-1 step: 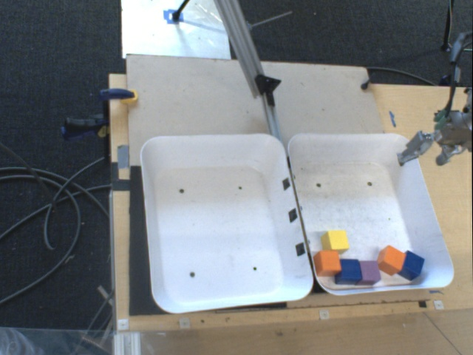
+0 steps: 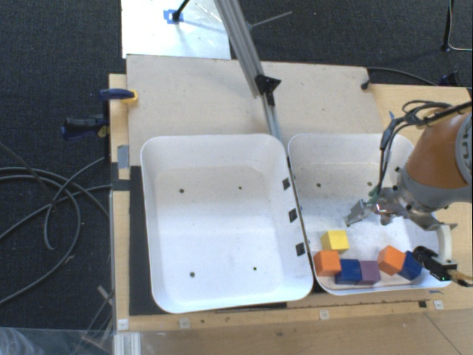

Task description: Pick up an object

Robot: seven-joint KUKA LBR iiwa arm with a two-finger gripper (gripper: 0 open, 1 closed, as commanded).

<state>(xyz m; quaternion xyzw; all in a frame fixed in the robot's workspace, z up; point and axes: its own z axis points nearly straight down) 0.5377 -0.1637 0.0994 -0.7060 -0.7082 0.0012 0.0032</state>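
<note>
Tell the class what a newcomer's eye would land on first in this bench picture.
First, the bright blocks huddled in the near corner of the right bin: a yellow block, two orange blocks and blue and purple ones. Next, the arm's orange band over that bin, with the gripper just above the blocks.

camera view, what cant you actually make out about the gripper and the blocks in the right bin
- Gripper: too small and blurred in the camera view to tell whether its fingers are open or shut, or whether they touch anything.
- Second blue block: partly covered by the orange block and the arm's dark fitting at the right bin rim.
- Blue block and purple block: pressed close together, so any gap between them is unclear.
</note>
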